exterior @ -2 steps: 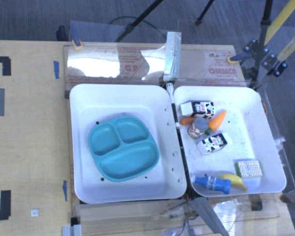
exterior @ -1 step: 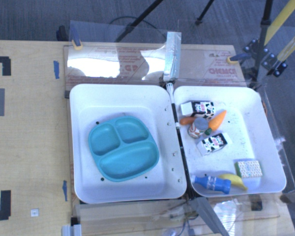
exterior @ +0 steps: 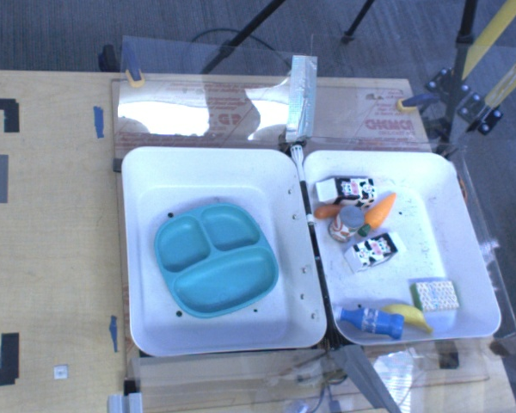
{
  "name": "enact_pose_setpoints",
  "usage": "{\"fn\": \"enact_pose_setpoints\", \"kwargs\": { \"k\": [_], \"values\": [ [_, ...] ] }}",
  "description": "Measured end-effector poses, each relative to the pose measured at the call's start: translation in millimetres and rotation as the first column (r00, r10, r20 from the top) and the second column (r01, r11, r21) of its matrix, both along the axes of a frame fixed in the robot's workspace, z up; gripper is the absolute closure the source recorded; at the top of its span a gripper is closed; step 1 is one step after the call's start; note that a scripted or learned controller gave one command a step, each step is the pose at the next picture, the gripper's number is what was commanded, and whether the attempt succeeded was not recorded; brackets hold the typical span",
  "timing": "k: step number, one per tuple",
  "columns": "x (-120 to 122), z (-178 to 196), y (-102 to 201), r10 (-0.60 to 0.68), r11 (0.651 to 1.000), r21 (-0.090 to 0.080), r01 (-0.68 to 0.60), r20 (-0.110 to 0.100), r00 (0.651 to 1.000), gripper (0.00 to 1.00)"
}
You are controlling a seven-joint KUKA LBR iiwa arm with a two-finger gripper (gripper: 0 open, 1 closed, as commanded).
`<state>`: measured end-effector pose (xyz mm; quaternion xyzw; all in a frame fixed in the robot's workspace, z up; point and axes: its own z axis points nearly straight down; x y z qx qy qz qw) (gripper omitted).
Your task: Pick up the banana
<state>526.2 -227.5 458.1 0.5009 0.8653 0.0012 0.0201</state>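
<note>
1. Nothing here lets me tell the gripper's state, open or closed, or whether it holds or touches anything.
2. The banana (exterior: 412, 317) lies in the right bin (exterior: 444, 167), at its near edge towards the near right corner; it runs roughly along the near wall.
3. A blue bottle (exterior: 371, 322) lies on its side touching the banana's left end and covers part of it; a green-and-yellow sponge (exterior: 436, 296) sits just behind the banana's right end, touching or nearly so; only a curved yellow strip shows between them.
4. Further back in the same bin is a tight cluster: an orange carrot (exterior: 379, 211), a cow-patterned box (exterior: 351, 188) and a greyish round object (exterior: 351, 221) I cannot make out; an orange piece at the cluster's left is too blurred to name; a second cow-patterned box (exterior: 375, 249) lies just in front.
5. The left bin (exterior: 155, 158) holds a teal divided plate (exterior: 217, 259) near its middle.
6. Open room: bare white floor lies between the second box and the banana, and along the right bin's right side; the near wall stands close against the banana.
</note>
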Motion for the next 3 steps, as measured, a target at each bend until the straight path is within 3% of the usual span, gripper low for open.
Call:
{"fn": "enact_pose_setpoints", "kwargs": {
  "k": [3],
  "values": [
    [3, 35, -3, 0.0, 1.0, -0.011, 0.0, 0.023, 1.0, 1.0]
  ]
}}
